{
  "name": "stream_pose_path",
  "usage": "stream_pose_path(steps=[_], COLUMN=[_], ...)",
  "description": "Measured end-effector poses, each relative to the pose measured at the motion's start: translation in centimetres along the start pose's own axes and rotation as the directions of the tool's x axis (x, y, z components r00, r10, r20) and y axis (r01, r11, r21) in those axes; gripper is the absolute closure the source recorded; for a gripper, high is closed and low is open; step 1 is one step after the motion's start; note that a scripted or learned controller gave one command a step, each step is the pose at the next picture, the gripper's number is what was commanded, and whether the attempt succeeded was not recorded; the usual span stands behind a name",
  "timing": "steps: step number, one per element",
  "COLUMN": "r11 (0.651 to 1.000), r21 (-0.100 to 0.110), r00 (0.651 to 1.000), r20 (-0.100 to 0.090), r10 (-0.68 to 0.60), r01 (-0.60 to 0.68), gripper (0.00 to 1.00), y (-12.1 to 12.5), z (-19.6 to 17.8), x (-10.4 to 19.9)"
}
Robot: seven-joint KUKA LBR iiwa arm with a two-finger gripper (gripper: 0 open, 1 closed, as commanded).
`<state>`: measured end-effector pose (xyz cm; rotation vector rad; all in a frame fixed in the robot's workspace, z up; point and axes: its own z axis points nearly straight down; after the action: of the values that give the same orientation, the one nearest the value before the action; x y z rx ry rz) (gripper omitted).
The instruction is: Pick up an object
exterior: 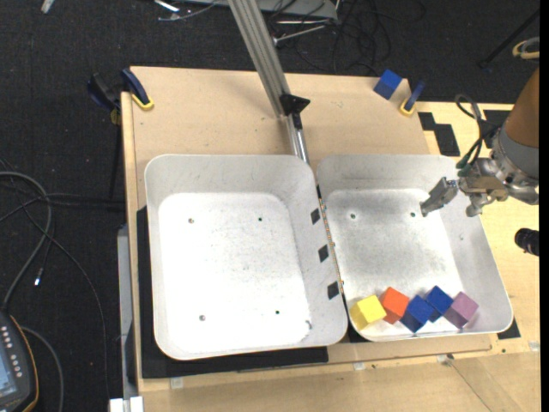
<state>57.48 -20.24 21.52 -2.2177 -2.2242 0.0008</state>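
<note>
Gripper (456, 197) apparently spread open and gripping nothing, poised above the right bin (403, 230) far edge. Blocks clustered well below and toward the near rim: yellow block (369, 311), orange block (395, 302), purple block (462, 308). Best to target an outer block, fingers straddling free sides.

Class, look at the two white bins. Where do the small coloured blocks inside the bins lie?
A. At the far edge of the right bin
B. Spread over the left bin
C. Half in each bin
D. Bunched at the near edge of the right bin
D: the yellow block, orange block, two blue blocks and purple block sit bunched along the right bin's near edge.
</note>
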Motion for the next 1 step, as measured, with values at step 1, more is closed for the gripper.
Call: stream_pose_path(steps=[1], r11=[1.000], r21=[0.002], r00=[1.000], r20=[0.000], r10=[-0.002], r01=[0.002], gripper=[0.00], y=[3.41], z=[12.35], x=[0.99])
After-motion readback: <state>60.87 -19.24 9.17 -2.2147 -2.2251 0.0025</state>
